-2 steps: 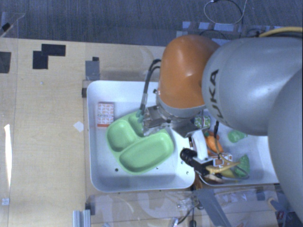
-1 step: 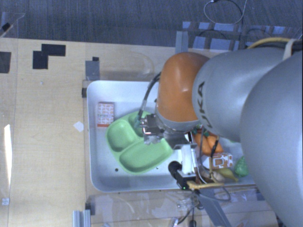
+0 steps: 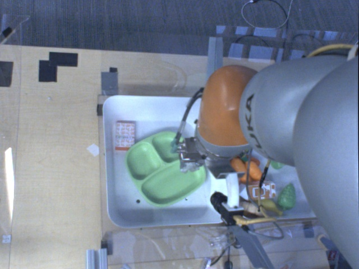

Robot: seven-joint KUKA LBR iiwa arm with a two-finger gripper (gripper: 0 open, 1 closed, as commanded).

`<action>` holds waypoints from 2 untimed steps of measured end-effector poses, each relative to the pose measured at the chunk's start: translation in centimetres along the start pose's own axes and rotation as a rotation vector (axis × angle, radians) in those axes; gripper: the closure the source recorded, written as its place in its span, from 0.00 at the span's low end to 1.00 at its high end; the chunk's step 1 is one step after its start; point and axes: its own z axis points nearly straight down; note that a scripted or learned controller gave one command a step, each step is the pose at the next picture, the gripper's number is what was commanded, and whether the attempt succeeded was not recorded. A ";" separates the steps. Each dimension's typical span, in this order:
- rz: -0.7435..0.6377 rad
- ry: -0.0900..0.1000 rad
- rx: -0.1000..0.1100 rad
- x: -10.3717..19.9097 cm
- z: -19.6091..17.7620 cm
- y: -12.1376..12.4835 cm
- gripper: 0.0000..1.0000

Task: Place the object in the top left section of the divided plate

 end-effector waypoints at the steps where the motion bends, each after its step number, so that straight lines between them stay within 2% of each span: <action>1: 0.011 -0.001 0.003 0.1 2.1 -0.1 1.00; 2: -0.253 0.000 0.002 -0.8 5.1 -0.1 1.00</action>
